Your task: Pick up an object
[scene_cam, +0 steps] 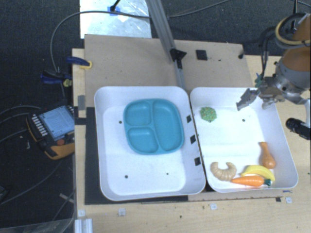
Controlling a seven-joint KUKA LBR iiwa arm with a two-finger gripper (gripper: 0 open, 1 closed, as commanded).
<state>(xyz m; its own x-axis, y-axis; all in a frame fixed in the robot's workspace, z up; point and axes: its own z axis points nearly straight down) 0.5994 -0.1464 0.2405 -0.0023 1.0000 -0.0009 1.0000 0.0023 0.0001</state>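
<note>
The right bin (228, 135) holds a small green broccoli-like piece (208, 114) near its back left. Along its front edge lie a tan croissant (223, 170), an orange carrot (249, 180) and a yellow banana (260, 172), and a brown-orange gourd (266, 155) stands just behind them. My gripper (255, 103) hangs over the back right part of this bin, open, with nothing between its fingers. It is well to the right of the green piece and well behind the front cluster.
A blue divided plate (153, 125) lies in the left bin (112, 169). A slanted grey pole (163, 23) ends at a black clamp behind the bins. Cables and a handheld controller (53, 130) lie off the bench at the left.
</note>
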